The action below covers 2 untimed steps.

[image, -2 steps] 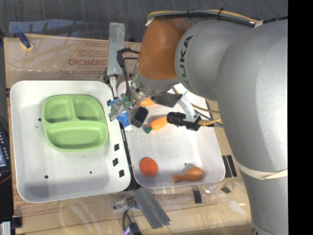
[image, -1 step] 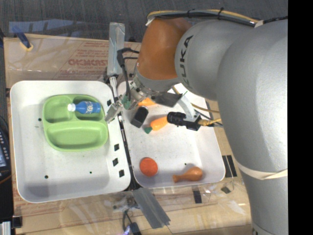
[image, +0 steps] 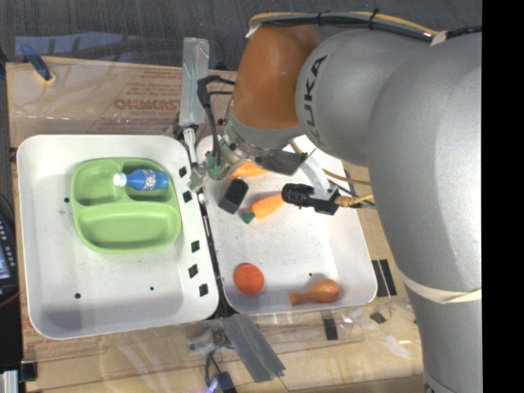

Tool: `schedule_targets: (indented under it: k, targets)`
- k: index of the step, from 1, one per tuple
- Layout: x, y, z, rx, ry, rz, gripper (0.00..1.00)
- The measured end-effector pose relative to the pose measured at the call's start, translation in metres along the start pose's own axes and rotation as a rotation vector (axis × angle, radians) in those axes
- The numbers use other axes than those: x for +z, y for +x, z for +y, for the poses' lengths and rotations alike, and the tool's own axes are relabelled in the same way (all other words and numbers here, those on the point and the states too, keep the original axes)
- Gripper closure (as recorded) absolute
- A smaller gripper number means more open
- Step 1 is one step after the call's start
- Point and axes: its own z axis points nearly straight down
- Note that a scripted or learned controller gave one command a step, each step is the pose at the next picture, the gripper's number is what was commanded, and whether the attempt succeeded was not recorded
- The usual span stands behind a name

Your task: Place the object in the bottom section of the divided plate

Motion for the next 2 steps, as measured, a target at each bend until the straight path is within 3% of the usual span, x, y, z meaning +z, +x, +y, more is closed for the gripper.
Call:
schedule_targets:
  k: [1,2]
  targets:
    - [-0.059,0.003,0.012,-0.170,-0.004,-0.003,1.00]
    - [0.010,-0.045,-0.034,-0.537,-0.001,-0.001,1.00]
